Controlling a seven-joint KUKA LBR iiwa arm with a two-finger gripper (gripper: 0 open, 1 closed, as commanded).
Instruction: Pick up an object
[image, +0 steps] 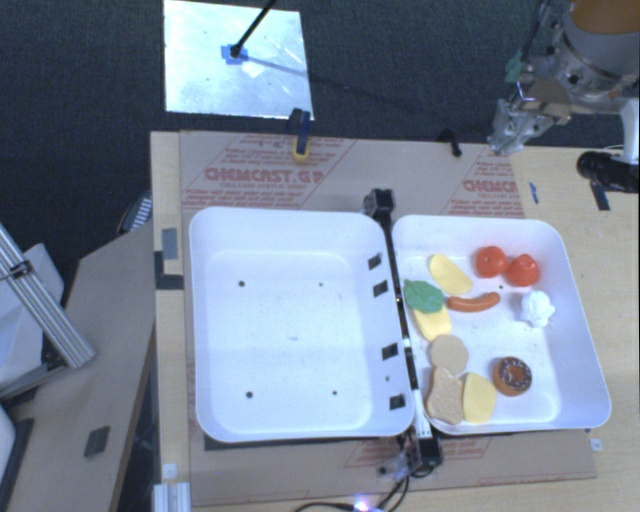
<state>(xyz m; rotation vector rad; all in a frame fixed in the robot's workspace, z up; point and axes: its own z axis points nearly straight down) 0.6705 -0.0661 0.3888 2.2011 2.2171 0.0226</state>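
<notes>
Red tomatoes in right bin, well below raised tool

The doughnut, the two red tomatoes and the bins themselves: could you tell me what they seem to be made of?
Doughnut: probably moulded plastic toy food; flat, even brown with a neat ring shape.
Tomatoes and: likely plastic too; uniform bright red, slightly glossy.
Bins and: apparently thin formed white plastic with a smooth, slightly shiny finish and rounded rims.
</notes>
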